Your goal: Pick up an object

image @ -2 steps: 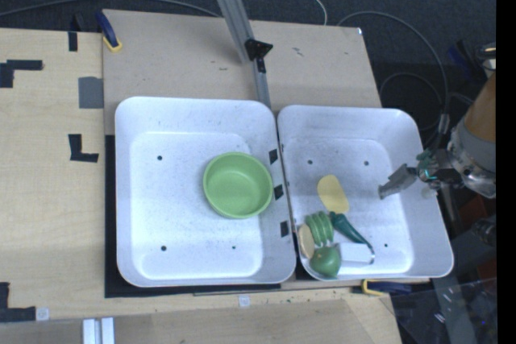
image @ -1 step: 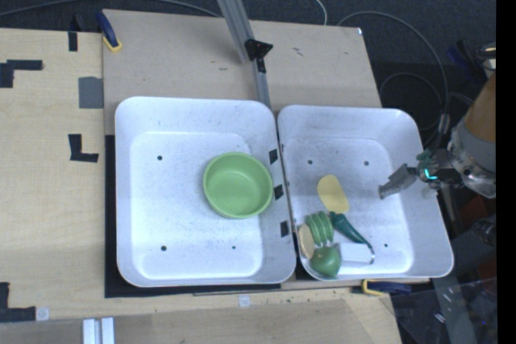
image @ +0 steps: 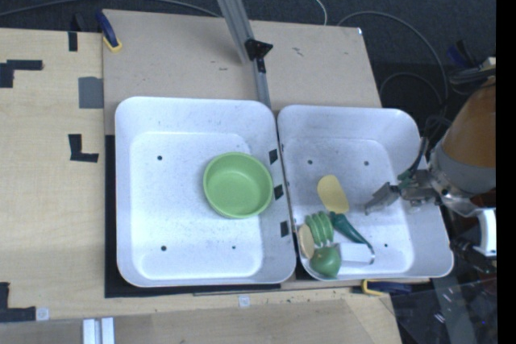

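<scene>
The gripper [image: 379, 200] hangs low over the right bin [image: 419, 133]; whether its fingers are parted I cannot tell. Nearest pickable object, a yellow spoon [image: 332, 193], lies just beyond them, unheld.

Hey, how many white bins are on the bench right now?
2. The left bin holds a green bowl. The right bin holds a small pile of objects near its front left corner, and the gripper is over it.
</scene>
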Available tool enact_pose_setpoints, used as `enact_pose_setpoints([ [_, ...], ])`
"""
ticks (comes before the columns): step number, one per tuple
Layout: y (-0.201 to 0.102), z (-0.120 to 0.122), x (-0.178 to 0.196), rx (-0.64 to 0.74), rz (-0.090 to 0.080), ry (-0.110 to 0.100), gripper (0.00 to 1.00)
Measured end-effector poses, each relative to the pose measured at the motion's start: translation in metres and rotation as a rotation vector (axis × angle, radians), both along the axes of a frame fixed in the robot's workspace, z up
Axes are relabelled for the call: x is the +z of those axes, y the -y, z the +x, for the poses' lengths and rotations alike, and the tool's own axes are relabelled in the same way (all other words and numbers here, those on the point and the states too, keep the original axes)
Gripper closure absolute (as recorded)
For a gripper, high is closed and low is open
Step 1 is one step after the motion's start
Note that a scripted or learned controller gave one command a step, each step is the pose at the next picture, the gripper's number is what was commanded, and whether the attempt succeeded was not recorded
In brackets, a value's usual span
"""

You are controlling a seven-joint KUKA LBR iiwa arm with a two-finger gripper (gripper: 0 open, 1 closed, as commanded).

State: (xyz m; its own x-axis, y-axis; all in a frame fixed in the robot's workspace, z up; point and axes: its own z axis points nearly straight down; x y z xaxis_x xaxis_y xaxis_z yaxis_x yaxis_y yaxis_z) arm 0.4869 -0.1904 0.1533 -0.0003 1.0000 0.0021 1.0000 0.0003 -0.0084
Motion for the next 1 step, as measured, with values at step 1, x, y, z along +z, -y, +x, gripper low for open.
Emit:
enact_pose_setpoints([
  [1,-0.0046,0.0047,-0.0619,0.001,0.0,0.001,0.0],
])
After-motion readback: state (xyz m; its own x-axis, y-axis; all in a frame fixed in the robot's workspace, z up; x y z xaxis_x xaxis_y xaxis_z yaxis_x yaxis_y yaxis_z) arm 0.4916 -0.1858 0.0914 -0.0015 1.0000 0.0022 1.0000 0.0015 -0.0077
